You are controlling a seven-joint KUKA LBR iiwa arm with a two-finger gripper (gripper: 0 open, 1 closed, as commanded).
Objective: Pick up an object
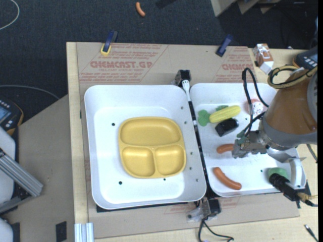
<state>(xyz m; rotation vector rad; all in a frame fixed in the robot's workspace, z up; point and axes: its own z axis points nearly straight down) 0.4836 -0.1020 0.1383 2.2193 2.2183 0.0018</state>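
You see the gripper low in the right bin, just beside one orange sausage; finger state cannot be told. A second sausage lies near the front wall, the corn cob farther back.

left bin: divided plate | right bin: corn, two sausages nearer front
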